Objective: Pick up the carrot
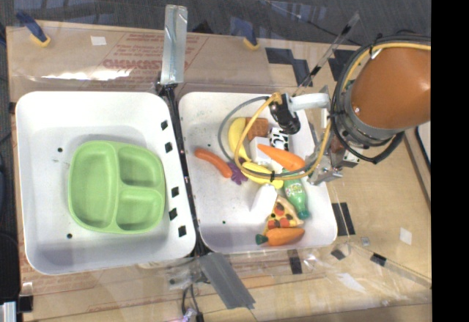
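Three orange pieces lie in the right bin (220, 232). A carrot (283, 236) with a green stub lies along the front wall. A second orange carrot-like piece (281, 158) rests across a yellow banana (242, 138) in the middle of the bin. A thinner orange piece (212, 161) with a purple end lies to the left on the bin floor. My gripper (325, 171) hangs below the orange-banded wrist at the right edge of this bin, just right of the middle orange piece and apart from the front carrot. Nothing shows between its fingers.
A pizza slice toy (282, 215), a green bottle (297, 197) and a white piece (263, 198) crowd the bin's front right. The left bin (37, 166) holds a green divided plate (116, 186). A yellow cable loops over the banana.
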`<move>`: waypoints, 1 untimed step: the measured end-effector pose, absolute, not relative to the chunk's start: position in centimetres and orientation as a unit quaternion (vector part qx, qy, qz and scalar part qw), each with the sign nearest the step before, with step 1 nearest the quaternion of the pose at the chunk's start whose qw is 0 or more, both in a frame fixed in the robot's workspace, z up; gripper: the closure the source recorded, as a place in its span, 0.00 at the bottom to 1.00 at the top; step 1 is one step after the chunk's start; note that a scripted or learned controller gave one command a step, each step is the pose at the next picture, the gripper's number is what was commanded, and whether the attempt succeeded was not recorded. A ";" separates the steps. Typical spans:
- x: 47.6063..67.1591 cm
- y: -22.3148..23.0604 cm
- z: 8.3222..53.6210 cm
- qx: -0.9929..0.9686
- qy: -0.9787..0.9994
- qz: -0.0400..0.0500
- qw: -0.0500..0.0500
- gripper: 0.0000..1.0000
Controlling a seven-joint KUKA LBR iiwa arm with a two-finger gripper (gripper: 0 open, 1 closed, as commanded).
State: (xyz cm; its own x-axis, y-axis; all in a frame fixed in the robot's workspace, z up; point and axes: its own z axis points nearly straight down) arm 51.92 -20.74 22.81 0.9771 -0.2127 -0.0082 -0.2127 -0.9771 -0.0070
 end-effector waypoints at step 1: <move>52.2 -20.3 24.0 -0.995 0.103 0.000 0.006 1.00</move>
State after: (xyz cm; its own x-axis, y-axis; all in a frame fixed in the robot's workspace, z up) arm 52.24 -20.32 23.99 0.9787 -0.2053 -0.0007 -0.2053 -0.9786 -0.0119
